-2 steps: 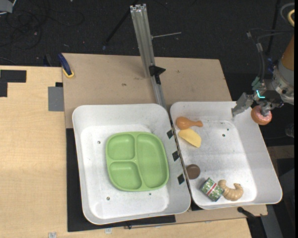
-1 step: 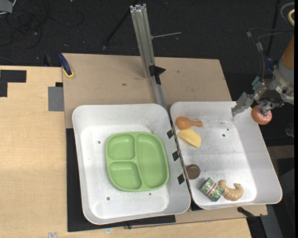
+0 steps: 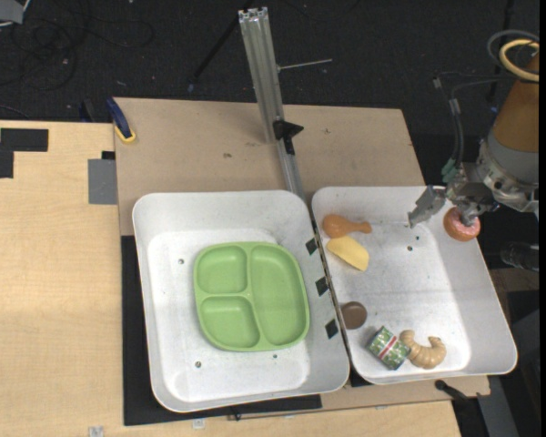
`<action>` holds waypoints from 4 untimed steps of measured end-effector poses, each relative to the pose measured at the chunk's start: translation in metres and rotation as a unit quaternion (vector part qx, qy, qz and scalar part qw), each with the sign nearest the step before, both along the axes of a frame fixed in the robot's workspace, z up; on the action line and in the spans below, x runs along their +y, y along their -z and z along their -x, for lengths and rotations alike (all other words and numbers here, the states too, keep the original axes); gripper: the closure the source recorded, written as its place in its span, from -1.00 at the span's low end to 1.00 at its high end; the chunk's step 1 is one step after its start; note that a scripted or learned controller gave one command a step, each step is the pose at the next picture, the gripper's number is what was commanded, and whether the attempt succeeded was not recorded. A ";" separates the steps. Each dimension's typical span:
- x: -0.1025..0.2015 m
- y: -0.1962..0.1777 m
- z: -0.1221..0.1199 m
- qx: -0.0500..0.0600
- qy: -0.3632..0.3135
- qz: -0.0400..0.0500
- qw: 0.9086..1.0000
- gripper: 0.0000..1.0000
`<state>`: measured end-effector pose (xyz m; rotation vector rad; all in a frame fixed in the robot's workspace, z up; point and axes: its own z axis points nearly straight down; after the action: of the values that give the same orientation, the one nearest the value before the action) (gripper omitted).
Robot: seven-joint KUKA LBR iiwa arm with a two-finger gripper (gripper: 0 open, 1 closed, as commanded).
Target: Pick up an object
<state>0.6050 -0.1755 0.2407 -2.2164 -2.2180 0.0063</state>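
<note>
Two white bins are sitting side by side on the desk (image 3: pixel 346 144). The left bin (image 3: pixel 164 244) is holding a green tray (image 3: pixel 252 297). The right bin (image 3: pixel 437 289) is holding a drumstick (image 3: pixel 344 226), cheese wedge (image 3: pixel 348 253), brown disc (image 3: pixel 353 315), can (image 3: pixel 386 347) and croissant (image 3: pixel 425 351). The tool (image 3: pixel 446 209) is hanging over the right bin's far edge, clenching a red ball (image 3: pixel 462 225).

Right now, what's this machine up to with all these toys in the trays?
The arm's gripper hangs over the far right edge of the right bin, next to a small red-orange item. A chicken leg, a yellow wedge, a brown disc, a green can and a croissant lie loose. The left bin holds a green divided plate.
</note>
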 end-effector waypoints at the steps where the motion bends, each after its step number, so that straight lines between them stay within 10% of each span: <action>1: 0.008 0.059 -0.005 0.001 -0.001 0.000 1.000 -1.00; 2: 0.011 0.112 0.002 0.001 0.000 0.000 1.000 -1.00; 3: 0.009 0.098 0.000 -0.002 0.001 0.000 1.000 1.00; 4: 0.009 0.035 0.002 -0.006 0.000 0.001 1.000 1.00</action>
<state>0.6031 -0.1670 0.2060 -2.2235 -2.2248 -0.0032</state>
